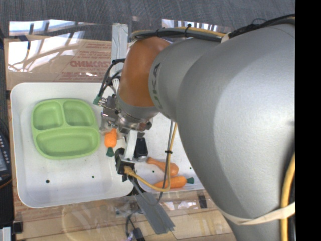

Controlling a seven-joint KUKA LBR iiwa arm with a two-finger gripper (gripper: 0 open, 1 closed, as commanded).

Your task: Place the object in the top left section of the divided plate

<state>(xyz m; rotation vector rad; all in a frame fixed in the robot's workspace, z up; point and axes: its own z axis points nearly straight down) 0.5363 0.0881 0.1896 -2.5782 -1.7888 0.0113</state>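
A green plate [65, 143] is seen in the left bin [20, 134]. The plate is split into three parts. Two small parts are set side by side at the top, and one long part is set below them. The top left part [47, 115] is the small one nearer the left wall of the bin.

The big grey arm [225, 109] is stretched in from the right, and much of the right bin [156, 143] is hidden by it. An orange band [138, 74] is seen on the arm above the wrist. The tool [110, 125] is held low, close to where the two bins meet and just right of the plate.

A small carrot [110, 137] is seen right under the tool. It is orange with a green end, and the green end is pointed down. It is outside the plate, just beside the plate's right edge. Whether the carrot is gripped cannot be told, because the end of the tool is hidden by the wrist. Whether the tool is open or closed cannot be told either.

Two more carrots are seen in the right bin, under the arm. One carrot [161, 164] is laid higher up, and the other carrot [173, 182] is laid just below it, with a green end on the right.

Brown card with red letters [75, 62] is laid behind the left bin. The wood of the worktop [75, 220] is seen in front of the bins.
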